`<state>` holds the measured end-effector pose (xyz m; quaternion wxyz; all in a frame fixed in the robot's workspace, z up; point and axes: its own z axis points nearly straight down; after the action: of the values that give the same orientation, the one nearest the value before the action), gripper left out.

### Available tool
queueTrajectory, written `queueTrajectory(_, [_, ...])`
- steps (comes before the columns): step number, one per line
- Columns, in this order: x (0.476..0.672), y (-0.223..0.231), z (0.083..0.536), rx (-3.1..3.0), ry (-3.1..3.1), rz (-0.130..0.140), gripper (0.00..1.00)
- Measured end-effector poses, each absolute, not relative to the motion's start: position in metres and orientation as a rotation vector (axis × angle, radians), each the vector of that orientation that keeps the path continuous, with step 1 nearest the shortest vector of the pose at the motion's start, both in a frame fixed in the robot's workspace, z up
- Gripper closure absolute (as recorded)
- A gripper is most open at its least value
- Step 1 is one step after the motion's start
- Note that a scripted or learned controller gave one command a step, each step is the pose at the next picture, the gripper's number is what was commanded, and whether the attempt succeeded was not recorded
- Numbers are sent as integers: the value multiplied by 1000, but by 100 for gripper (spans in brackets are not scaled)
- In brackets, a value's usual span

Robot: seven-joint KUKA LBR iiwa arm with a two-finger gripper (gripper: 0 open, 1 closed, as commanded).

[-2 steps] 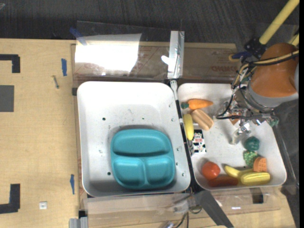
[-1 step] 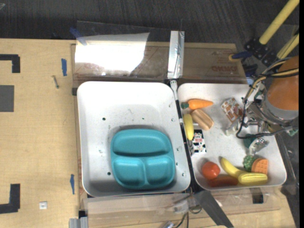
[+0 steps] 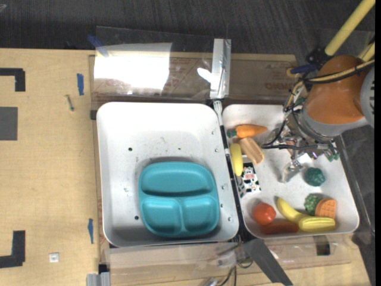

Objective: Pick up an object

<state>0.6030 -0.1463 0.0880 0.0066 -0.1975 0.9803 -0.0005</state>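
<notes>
My pincer (image 3: 296,170) hangs over the right bin (image 3: 351,201), just at nine o'clock of a green ball (image 3: 314,176); whether it is spread I cannot tell. Tomato (image 3: 264,212) and bananas (image 3: 288,210) lie toward six o'clock.

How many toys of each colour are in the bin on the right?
Orange: 3 – carrot, tomato, waffle-like piece
Yellow: 3 – banana, banana, long piece
Green: 2 – ball, leafy piece
Tan: 1 – block
Black-and-white: 1 – card
Total: 10
</notes>
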Motion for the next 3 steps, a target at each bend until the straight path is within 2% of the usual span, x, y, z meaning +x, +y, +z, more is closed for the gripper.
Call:
queueTrajectory(1, [593,-177,87,-1337,2831,-8,0])
queueTrajectory(2, [596,-177,100,-1328,2826,-15,100])
queueTrajectory(3, [628,-179,211,-1117,2920,-12,100])
